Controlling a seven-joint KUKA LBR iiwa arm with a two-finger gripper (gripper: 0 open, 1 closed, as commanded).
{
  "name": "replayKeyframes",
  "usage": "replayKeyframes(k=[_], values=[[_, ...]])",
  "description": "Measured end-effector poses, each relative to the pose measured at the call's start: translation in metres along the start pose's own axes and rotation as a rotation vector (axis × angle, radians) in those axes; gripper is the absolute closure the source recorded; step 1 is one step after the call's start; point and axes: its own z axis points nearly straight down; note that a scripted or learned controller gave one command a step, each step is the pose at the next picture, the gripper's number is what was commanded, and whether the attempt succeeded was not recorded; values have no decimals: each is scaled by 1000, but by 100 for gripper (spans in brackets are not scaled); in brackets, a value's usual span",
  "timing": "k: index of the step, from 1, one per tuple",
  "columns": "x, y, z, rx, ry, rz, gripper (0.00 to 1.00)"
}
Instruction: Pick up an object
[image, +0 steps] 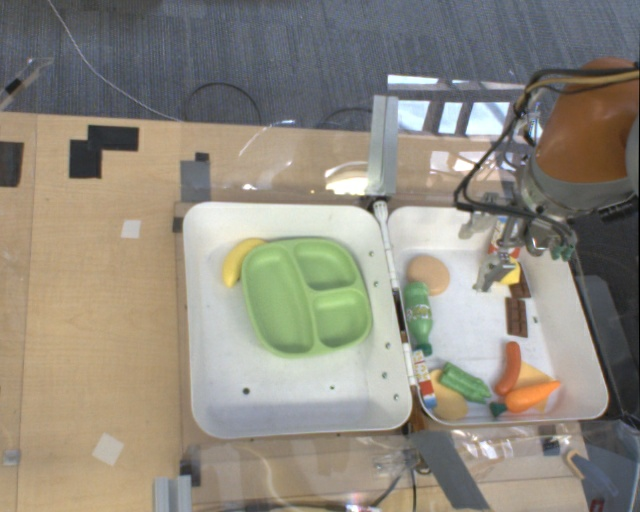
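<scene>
My gripper (503, 272) hangs over the upper right part of the right bin (590, 345), below the grey wrist and orange band. A small yellow piece (511, 272) shows right at its tip; whether it is gripped or just lies beneath is unclear. Just below lies a brown chocolate bar (516, 316). To the left are a tan round bun (428, 272) and a green bottle (417, 316). Along the bin's front lie a red sausage (510, 366), an orange carrot (530, 398), a green vegetable (465, 383) and a pale potato (450, 404).
The left bin (300, 405) holds a green divided plate (305, 295) with a yellow banana (238, 260) tucked at its upper left. A metal divider (395, 300) separates the bins. A metal post (383, 145) stands behind them.
</scene>
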Motion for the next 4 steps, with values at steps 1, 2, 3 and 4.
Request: replayKeyframes(k=[1, 2, 3, 4], values=[[44, -38, 82, -1, 4, -222, 0], [96, -71, 108, 4, -8, -210, 0], [35, -14, 109, -2, -7, 134, 0], [34, 25, 109, 0, -6, 234, 0]])
